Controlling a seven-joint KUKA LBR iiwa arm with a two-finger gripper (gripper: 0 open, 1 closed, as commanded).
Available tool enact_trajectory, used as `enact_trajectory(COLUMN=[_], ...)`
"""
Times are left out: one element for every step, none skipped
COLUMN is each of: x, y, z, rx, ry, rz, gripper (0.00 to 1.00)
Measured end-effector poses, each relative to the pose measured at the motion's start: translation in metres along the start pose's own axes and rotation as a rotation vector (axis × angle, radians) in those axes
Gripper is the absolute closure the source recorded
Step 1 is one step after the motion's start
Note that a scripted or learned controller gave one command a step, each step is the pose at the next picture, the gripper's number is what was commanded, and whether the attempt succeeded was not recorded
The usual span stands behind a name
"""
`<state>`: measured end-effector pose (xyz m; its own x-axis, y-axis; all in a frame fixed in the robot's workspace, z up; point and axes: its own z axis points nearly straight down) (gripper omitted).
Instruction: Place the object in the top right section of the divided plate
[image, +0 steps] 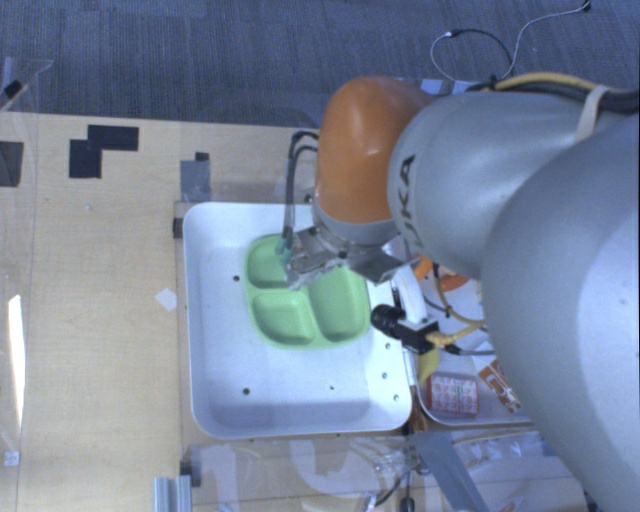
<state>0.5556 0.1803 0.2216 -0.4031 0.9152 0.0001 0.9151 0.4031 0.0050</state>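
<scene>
Reaching in from right, grey arm (520, 200) blocks much of left bin (215, 330), wrist hanging over plate's upper part, likely lining up for drop. Green divided plate (305, 300) lies flat under and just below gripper (300, 262), three wells facing up to receive. Gripper state: cannot tell. Task object: cannot tell where; nothing visible in exposed wells.

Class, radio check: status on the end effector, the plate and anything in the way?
End effector low over green divided plate, near its top edge. Object between fingers: cannot tell. Arm hides plate's upper right.
</scene>
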Motion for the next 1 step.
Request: enact_trajectory(x=[0.0006], y=[0.0017], z=[-0.0114], rx=[-0.005], ry=[-0.001], rz=[-0.007], gripper=[1.0])
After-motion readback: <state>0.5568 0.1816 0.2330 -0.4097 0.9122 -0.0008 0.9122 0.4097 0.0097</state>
